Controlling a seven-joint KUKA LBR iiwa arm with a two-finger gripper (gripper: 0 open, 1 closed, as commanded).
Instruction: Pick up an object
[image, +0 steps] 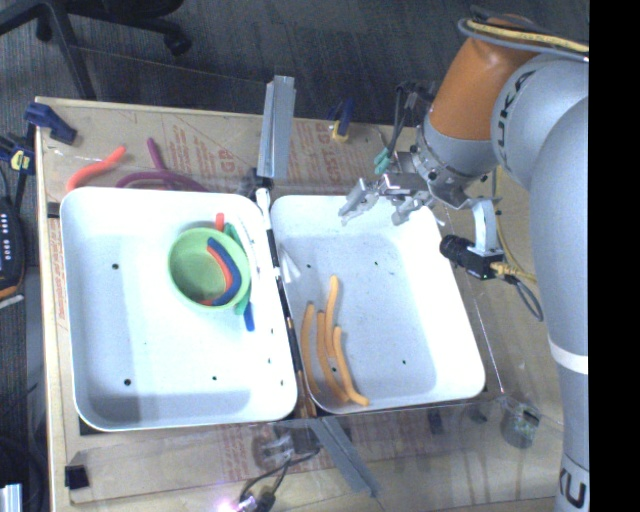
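Several orange flexible sticks (330, 345) lie along the left side and front of the right bin (455, 350). A green bowl (205, 267) sits in the left bin (120, 330), with red, orange and blue pieces inside and beside it. My gripper (379, 202) hangs over the back edge of the right bin, well behind the orange sticks. Its two metal fingers (356, 203) are spread apart with nothing between them.
A small white scrap (289, 268) lies near the right bin's left wall. Behind the left bin, on the bench, rest an orange strip (95, 168) and a purple cord (160, 178). A grey metal bar (275, 125) stands between the bins at the back.
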